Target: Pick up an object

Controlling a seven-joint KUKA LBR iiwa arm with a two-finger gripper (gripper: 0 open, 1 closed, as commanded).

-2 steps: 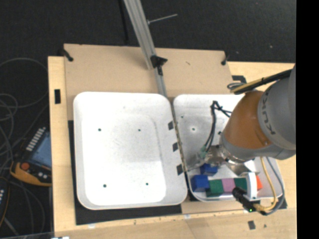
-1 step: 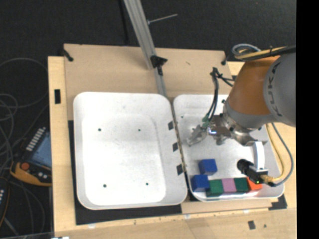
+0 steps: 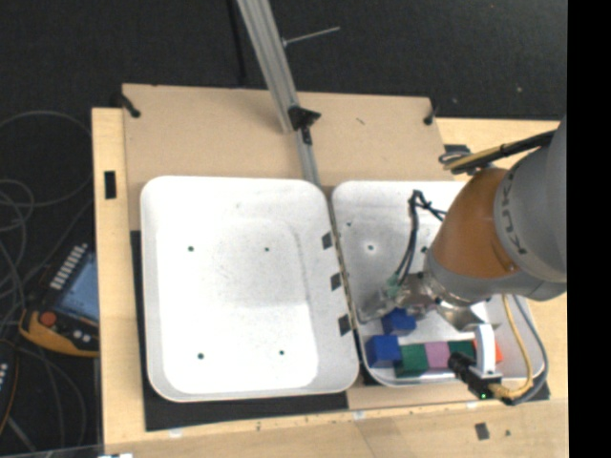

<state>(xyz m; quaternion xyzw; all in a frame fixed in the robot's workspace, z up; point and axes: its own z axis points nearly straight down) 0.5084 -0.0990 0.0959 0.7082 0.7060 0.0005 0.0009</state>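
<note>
Gripper (image 3: 401, 299) low in right bin (image 3: 368, 218), above blue block (image 3: 385, 350); finger state cannot be told. Matte, squarish blocks, blue, green (image 3: 414, 359), pink (image 3: 436, 354), rowed along near wall, long axis left-right. Smooth white left bin (image 3: 234, 284) open, well apart.

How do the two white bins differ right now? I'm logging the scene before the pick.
The right bin holds small blocks near its front edge: blue, green and pink; the left bin shows bare floor with a few dark dots. The arm hangs over the right bin, hiding much of it; the left bin is in full view. Both are shallow, white, with rounded corners.
</note>
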